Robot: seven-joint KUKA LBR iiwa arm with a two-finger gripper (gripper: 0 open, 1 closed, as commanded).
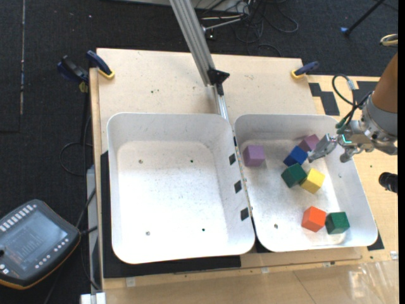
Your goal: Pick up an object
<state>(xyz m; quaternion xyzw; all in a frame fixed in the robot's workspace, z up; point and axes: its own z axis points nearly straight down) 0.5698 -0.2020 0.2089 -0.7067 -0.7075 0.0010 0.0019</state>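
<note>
Where the tool [321,149] hangs, grip state indeterminable, a small mauve cube [309,143] sits beside a blue cube [295,156].

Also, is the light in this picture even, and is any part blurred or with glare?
Camera view: light even, soft shadows beside the cubes in the right bin; no strong glare on the left bin; the tool looks slightly blurred, the cubes sharp.

A: Bins [171,128] are looking like smooth white plastic, speckled, slightly glossy.
B: Counter [158,81] is reading as matt pale board. Cubes [314,218] are showing a matt finish. Pole [190,30] is showing brushed metal.
</note>
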